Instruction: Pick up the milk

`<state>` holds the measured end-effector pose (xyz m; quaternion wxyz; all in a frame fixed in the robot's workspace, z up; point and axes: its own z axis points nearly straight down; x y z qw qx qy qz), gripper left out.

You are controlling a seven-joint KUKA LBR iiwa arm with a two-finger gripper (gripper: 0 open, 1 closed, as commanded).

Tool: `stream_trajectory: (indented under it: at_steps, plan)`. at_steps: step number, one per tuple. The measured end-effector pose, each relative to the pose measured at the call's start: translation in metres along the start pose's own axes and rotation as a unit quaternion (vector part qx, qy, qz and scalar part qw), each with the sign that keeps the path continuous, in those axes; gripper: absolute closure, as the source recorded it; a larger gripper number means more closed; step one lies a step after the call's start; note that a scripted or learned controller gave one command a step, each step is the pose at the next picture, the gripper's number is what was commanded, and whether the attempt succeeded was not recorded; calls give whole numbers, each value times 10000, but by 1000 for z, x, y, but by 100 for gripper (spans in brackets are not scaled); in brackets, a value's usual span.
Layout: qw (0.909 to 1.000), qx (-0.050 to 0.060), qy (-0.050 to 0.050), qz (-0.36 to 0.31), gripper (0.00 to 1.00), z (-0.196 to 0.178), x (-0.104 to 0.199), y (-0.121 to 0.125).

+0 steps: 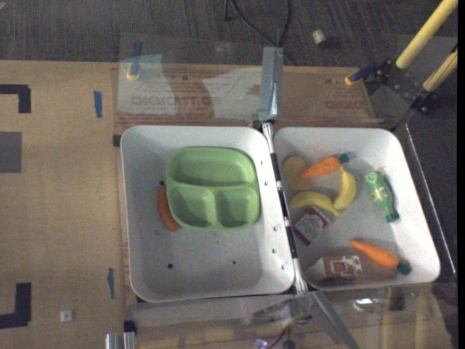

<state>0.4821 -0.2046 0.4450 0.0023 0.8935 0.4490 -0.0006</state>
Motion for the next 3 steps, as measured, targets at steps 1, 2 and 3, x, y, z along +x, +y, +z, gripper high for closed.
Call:
stream_trajectory:
  at_steps: [1, 2, 3]
  plan:
    - [10000, 5, -1, -9, 0, 0, 1, 0]
    - [9924, 35, 6, 1226, 0, 10, 1, -3]
    - [9825, 40, 3, 1864, 0, 53, -14, 8]
